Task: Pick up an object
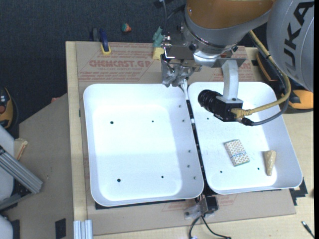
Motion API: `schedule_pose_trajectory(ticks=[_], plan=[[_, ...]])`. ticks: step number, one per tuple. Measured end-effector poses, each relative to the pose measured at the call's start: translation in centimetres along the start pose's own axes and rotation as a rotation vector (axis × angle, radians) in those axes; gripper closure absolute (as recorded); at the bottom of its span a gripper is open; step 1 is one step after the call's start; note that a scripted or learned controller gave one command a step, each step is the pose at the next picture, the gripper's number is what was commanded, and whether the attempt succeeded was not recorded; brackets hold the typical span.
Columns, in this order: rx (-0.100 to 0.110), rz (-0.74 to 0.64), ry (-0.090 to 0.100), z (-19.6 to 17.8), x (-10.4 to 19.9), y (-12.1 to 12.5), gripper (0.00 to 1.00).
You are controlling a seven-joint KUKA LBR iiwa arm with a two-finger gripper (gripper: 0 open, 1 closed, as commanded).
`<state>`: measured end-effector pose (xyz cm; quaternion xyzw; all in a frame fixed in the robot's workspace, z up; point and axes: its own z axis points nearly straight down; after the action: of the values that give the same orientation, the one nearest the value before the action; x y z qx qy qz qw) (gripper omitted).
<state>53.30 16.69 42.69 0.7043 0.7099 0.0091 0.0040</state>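
Observation:
A small box with a blue and tan pattern [236,152] lies flat in the right bin [284,133], toward its front. To its right rests a beige cone-shaped piece [269,162], close to the bin's right wall. My gripper [175,78] hangs at the back of the bench, over the back rim where the two bins meet, far from both objects. Nothing can be seen held in it. A black cylinder [214,105] mounted on the wrist juts out over the back of the right bin.
The left bin [99,108] sits beside the right one on a cardboard sheet [119,62]. Clamps [104,43] stand along the sheet's back edge. A yellow cable [264,108] loops from the arm over the right bin. The arm's bulk covers the back right.

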Motion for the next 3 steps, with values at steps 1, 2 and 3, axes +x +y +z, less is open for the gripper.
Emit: schedule_pose_trajectory(ticks=[1, 2, 3], plan=[[0.031, 0.001, -0.010, 10.3, 5.7, -0.4, 1.00], [0.028, 0.007, -0.009, 12.5, 4.9, -5.9, 1.00], [0.013, 0.006, -0.004, 7.2, 5.8, -5.4, 1.00]])
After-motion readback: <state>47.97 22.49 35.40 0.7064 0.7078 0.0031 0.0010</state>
